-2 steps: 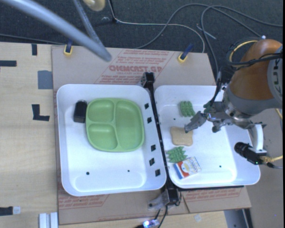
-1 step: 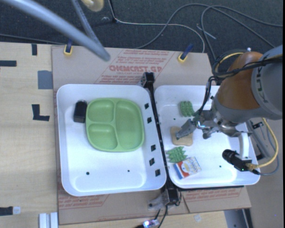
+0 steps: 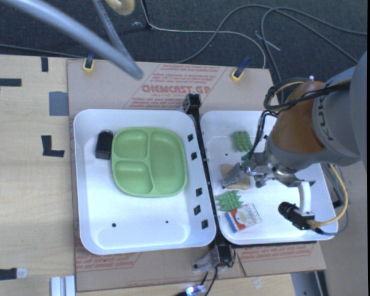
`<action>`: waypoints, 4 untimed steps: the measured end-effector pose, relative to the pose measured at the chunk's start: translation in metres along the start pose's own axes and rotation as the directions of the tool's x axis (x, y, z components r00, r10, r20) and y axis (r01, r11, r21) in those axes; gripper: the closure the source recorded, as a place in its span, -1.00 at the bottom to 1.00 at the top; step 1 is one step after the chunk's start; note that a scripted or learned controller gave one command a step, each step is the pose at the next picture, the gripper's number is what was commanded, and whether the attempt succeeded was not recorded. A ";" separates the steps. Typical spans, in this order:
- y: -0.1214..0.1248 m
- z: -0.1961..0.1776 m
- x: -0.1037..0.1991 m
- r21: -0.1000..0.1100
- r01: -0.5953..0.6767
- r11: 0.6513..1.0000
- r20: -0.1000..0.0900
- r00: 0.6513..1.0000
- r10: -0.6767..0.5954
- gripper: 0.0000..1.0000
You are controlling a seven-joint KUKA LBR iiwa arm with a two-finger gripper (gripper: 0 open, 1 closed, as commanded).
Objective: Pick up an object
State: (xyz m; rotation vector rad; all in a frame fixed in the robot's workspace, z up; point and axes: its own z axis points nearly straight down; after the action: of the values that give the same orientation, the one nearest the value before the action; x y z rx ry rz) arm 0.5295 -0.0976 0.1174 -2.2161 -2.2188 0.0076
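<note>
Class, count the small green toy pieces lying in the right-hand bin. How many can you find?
2: one green piece near the bin's far side, another green piece nearer, beside the small card. The arm may hide more.

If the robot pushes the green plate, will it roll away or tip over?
Probably neither. The green plate lies flat in the left bin with low sides, so it would likely slide. It looks like thin plastic, so probably light and stiff. The black block beside it might get bumped.

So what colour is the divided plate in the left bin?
Light green plate, seen in the camera view.
</note>
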 end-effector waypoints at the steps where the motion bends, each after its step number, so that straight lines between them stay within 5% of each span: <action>1: 0.000 0.034 0.000 -0.006 0.000 1.000 0.002 1.000 0.000 -1.00; 2: 0.001 0.022 0.000 -0.008 0.000 1.000 0.003 1.000 0.000 1.00; 4: -0.006 -0.085 -0.005 -0.012 0.000 1.000 0.002 1.000 0.000 1.00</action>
State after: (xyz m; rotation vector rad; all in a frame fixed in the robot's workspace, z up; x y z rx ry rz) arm 0.5241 -0.1022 0.2025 -2.2236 -2.2254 -0.0042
